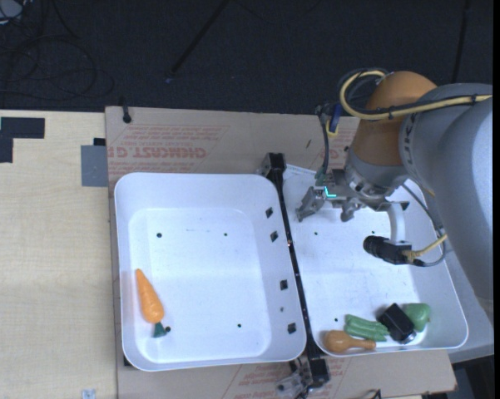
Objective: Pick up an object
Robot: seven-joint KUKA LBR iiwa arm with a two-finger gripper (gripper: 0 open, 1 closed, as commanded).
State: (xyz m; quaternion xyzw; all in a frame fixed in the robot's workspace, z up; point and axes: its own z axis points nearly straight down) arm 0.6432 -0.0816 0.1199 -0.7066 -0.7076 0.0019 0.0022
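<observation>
two white bins; landmark is the divider (287, 256) between them. right of its upper end hangs the gripper (324, 209), fingers spread, nothing between them. a carrot (149, 298) lies far left of the divider; right of its lower end, a black block (396, 322) partly hides green pieces (367, 327), beside a tan gourd (347, 342).

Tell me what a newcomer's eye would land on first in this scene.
The big grey arm with its orange band looms in from the right, its gripper hanging over the far end of the right bin. Next comes the toy carrot, lying alone by the near left wall of the left bin. A cluster sits along the right bin's near edge: an orange pear-like toy, a green vegetable toy and a black object.
</observation>
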